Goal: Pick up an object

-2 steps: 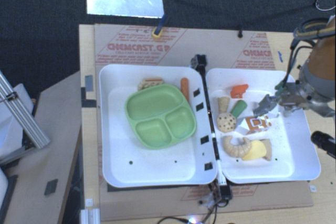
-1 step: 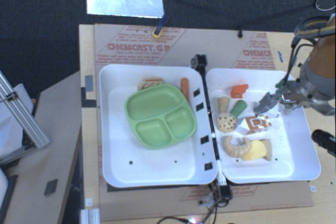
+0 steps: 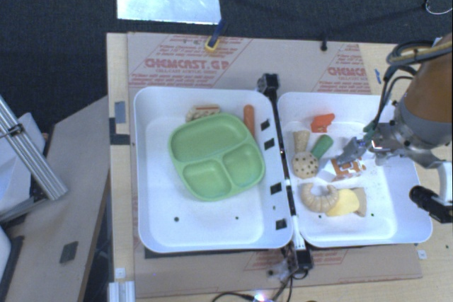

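In the right bin (image 3: pixel 382 226), the hand (image 3: pixel 352 152) hangs just above a small orange-and-white toy (image 3: pixel 348 167), directly below it in frame; I cannot tell its opening.

The grey KUKA arm with its orange band (image 3: pixel 428 92) reaches in from the right edge of the bench, its wrist bent low toward the left. The grey two-finger gripper (image 3: pixel 350 154) points leftward and downward; whether its tips are parted or closed is unclear
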Controlling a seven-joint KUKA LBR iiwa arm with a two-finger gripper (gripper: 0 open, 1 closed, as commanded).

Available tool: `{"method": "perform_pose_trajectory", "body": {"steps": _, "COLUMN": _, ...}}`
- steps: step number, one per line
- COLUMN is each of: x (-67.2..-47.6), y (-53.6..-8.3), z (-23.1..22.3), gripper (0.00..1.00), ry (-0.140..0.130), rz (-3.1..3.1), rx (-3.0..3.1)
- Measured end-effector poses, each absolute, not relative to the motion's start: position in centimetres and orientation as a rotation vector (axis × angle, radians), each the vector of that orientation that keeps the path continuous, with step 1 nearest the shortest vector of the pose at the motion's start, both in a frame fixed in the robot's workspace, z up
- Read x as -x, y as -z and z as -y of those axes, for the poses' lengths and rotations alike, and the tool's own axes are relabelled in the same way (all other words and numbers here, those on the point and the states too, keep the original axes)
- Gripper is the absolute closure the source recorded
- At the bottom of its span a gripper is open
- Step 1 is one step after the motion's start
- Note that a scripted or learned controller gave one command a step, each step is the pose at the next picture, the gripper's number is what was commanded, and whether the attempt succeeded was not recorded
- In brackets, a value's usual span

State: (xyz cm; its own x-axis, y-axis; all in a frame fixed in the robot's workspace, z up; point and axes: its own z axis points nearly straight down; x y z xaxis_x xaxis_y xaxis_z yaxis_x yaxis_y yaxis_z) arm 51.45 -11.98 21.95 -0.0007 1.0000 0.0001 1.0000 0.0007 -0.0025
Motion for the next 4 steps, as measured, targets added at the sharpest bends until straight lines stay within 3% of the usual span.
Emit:
{"method": "perform_pose_trajectory", "body": {"steps": 1, "x": -51.6, "y": -15.8, "z": 11.5, "gripper": 0.0, "ry": -0.002, "rz": 2.221, "rx": 2.218}}
{"method": "perform_pose_trajectory", "body": {"steps": 3, "x": -51.5, "y": -8.3, "z": 10.9, "gripper": 0.0, "ry": 0.0, "rz": 2.221, "rx": 2.221}}
{"method": "perform_pose_trajectory", "body": {"steps": 4, "x": -51.6, "y": -9.5, "z": 11.0, "gripper": 1.0, "ry": 0.003, "rz": 2.224, "rx": 2.222}}
